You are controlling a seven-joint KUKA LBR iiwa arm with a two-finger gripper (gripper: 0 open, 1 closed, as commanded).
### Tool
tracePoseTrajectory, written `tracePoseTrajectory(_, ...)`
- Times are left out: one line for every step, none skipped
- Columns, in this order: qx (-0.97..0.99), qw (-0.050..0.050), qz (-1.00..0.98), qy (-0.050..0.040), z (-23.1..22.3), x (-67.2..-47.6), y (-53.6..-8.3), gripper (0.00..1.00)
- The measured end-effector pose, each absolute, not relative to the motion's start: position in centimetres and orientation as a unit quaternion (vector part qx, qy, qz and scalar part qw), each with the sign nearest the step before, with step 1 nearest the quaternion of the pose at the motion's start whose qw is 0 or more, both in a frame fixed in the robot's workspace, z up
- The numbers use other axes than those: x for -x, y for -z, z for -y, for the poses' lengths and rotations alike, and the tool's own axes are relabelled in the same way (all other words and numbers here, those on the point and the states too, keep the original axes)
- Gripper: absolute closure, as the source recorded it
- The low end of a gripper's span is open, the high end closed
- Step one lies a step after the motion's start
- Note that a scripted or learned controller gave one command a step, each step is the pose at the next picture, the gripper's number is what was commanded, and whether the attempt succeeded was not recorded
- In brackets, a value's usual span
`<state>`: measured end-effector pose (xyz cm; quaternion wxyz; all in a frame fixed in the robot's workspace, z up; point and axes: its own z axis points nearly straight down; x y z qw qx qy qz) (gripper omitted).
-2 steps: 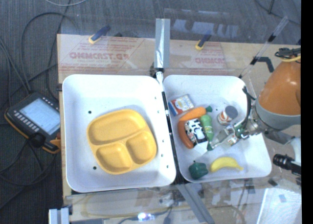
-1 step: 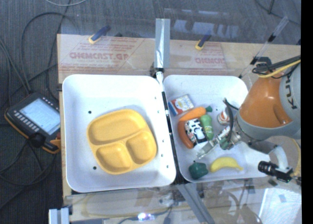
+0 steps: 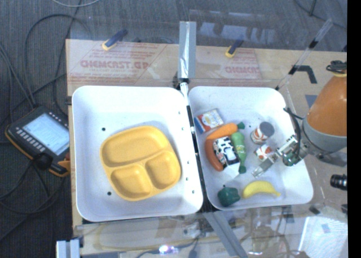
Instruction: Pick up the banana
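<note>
Jaws [image 3: 275, 158] hang low over the right-hand bin [image 3: 293, 186], near its 3 o'clock side, and I cannot tell how far apart they stand; the metal parts there blur together. Nothing yellow sits between them, so they have no hold on the banana [image 3: 260, 189].

That banana lies on the bin floor at roughly 7 o'clock from the jaws, near but apart, close to the bin's 6 o'clock rim. Its long axis runs about 9 to 3 o'clock, with a gentle curve. A short drop toward 7 o'clock, with the jaws closing across that axis, looks like what the pickup needs.

Counted: one banana, one dark green pepper [image 3: 228, 196] just beside its 9 o'clock end, one carrot [image 3: 221, 132], one small box [image 3: 209, 120], one can [image 3: 262, 132], one slim green piece [image 3: 239, 148]. The left-hand bin [image 3: 90, 110] holds one yellow divided tray [image 3: 141, 162]. Both bins rest on the surface [image 3: 124, 65].
</note>
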<state>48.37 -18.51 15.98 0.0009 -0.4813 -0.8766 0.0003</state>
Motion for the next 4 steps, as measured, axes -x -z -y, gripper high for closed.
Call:
tracePoseTrajectory(0.360,-0.001,0.933,-0.0008,22.3,-49.8,-23.2,0.00)
tracePoseTrajectory(0.402,0.002,0.915,0.0003,13.6,-48.3,-10.2,0.00)
tracePoseTrajectory(0.377,0.001,0.926,0.0001,18.8,-49.4,-12.3,0.00)
tracePoseTrajectory(0.468,-0.006,0.884,-0.0001,13.9,-48.7,-9.0,0.00)
